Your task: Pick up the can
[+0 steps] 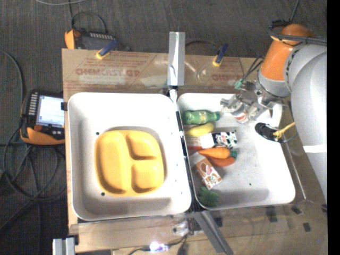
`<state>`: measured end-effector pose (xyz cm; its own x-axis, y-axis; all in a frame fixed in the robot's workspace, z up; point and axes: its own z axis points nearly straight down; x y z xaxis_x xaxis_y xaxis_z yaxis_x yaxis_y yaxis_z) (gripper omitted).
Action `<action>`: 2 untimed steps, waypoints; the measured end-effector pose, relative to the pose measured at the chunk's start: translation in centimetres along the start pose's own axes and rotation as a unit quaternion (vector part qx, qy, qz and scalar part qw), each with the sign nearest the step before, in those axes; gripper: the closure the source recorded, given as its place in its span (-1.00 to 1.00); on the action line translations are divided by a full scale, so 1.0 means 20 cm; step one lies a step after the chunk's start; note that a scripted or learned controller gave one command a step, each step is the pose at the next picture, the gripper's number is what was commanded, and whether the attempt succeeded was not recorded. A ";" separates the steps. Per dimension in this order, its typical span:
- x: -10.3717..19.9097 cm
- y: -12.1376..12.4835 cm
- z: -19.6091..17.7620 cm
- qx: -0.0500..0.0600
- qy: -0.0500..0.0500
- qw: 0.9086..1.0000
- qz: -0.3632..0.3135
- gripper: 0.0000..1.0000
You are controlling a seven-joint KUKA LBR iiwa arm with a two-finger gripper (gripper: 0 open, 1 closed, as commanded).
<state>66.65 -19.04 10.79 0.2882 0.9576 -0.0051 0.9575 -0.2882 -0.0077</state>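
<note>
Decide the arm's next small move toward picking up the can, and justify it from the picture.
Probably a short, slow lift straight up. The pincer sits at the right bin's far edge, right over a small red-and-white object that may be the can; lifting would show whether it comes along.

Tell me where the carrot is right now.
The carrot lies in the right bin, left of its middle, just below the small black-and-white carton and above the red box.

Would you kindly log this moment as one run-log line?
gripper over right bin far edge | can at gripper, grasp unclear | yellow tray in left bin
</note>
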 end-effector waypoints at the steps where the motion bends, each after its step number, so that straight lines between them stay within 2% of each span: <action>1: 0.19 -0.29 -0.19 -0.002 0.003 0.999 0.038 1.00; 2: 0.45 -0.13 -0.71 -0.003 0.001 0.999 0.050 1.00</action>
<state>66.83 -9.61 24.89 0.3825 0.9239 -0.0035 0.9239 -0.3825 -0.0016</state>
